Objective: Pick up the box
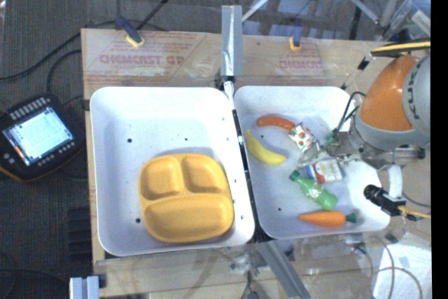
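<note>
While the surface [154,56] carries two white bins side by side, we see the left bin [119,122] holding a yellow divided tray [185,198] in its near half. The arm [395,105] reaches into the right bin [280,98] from the right. Its end effector [326,148] sits low among the items; we cannot tell its state. The box [327,170] lies just near of it, and a second small carton [301,136] just left. Around them lie a banana [263,150], a green bottle [313,191], a carrot [323,218] and a red sausage [276,122].
</note>
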